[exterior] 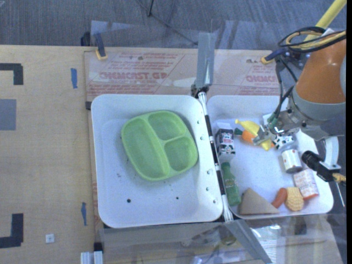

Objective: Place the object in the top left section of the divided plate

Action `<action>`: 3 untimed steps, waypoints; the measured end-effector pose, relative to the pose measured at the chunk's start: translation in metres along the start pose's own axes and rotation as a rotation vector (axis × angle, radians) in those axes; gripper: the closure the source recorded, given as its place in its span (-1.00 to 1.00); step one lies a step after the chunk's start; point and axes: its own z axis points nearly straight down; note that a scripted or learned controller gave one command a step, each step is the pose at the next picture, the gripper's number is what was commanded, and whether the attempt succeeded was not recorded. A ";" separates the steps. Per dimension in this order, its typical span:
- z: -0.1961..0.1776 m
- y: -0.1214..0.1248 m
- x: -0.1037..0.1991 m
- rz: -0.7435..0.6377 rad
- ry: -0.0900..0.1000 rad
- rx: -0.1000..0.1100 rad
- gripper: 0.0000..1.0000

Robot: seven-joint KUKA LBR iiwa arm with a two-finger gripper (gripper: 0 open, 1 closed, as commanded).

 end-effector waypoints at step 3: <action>-0.040 -0.031 0.042 -0.060 0.002 0.001 1.00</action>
